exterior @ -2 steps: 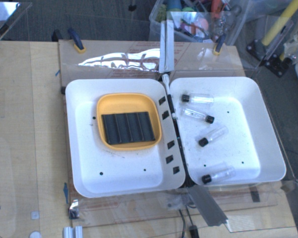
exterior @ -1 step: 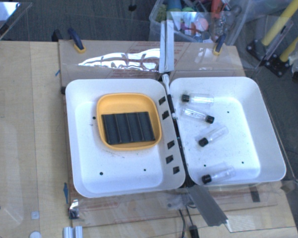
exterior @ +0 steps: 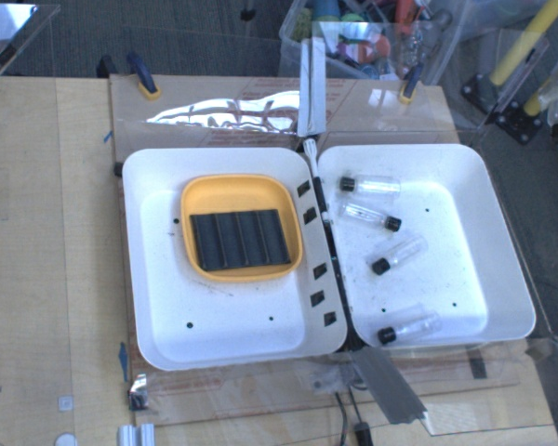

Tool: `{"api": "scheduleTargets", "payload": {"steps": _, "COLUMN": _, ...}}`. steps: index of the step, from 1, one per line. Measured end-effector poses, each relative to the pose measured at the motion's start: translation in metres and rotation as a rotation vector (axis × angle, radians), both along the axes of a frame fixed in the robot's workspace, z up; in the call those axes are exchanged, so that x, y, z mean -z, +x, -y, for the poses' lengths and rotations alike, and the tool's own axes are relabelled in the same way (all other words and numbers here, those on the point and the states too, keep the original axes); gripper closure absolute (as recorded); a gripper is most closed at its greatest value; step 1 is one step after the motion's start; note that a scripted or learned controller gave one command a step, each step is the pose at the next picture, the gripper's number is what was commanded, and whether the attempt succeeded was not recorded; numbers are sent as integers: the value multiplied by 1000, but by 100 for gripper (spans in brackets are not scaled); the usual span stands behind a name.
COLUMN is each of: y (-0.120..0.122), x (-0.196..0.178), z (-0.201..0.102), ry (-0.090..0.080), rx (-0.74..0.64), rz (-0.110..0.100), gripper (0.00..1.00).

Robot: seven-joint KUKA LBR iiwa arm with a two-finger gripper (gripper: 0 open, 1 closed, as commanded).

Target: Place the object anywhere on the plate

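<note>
Clear vials, black-capped: four, right bin

Nearest vial [exterior: 394, 255] lies loose, well apart from the yellow plate [exterior: 197, 196] in the left bin [exterior: 158, 342]. Probably light, stiff, slick, prone to rolling; grasp mid-barrel, across its axis. Gripper state: cannot tell.

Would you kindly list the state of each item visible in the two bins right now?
Yellow square plastic plate: lying flat in the left white bin, holding a black ribbed rectangular insert, no vial on it.
Four clear plastic vials with black caps: all capped, lying on their sides in the right white bin, apart from one another: top one, second, third, bottom one.
</note>
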State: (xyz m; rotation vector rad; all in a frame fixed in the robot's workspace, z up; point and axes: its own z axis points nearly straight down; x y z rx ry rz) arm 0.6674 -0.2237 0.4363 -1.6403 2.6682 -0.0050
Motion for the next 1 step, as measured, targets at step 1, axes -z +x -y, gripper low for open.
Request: {"api": "scheduleTargets", "payload": {"steps": 1, "y": -54, "x": 0, "z": -1, "ry": 0, "rx": -239, "rz": -7, "gripper": 100}}
